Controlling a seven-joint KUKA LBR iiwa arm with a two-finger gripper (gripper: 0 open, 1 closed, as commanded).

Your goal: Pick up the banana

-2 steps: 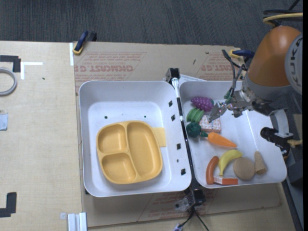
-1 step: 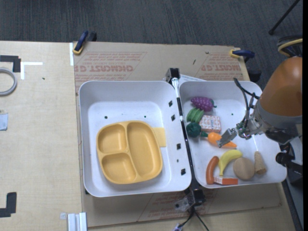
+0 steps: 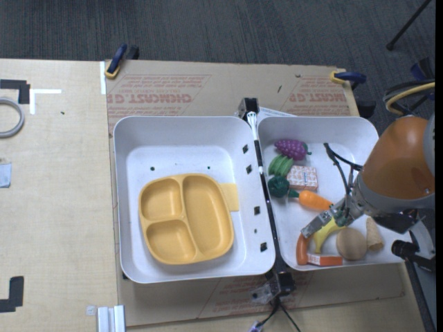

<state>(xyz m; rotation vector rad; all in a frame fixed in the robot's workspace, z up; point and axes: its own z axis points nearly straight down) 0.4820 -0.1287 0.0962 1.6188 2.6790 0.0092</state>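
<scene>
**End effector down over the banana in the right bin**

The banana (image 3: 324,234) is a short, curved, smooth yellow piece lying in the lower part of the right bin (image 3: 360,131), tilted so its upper end runs under the end effector (image 3: 325,221). The metal fingers sit right at that upper end, touching or just above the fruit; whether they are spread or clamped cannot be told from this slant.

Just beside the banana lies a rounded tan ball-like piece (image 3: 351,244), and next to that a ridged beige cone (image 3: 374,234). A slim red-orange sausage shape (image 3: 301,250) lies at the banana's lower left, with a small flat orange-and-white packet (image 3: 324,259) below. Above are a glossy orange carrot (image 3: 315,200), a small printed box (image 3: 303,178), a knobbly green broccoli (image 3: 278,186), a ribbed green piece (image 3: 280,164) and bumpy purple grapes (image 3: 291,147).

The left bin (image 3: 131,206) holds a smooth yellow three-compartment plate (image 3: 185,217) with rounded corners. Both shallow white bins rest on brown printed cardboard (image 3: 159,92) over the pale wooden surface (image 3: 55,185).
</scene>
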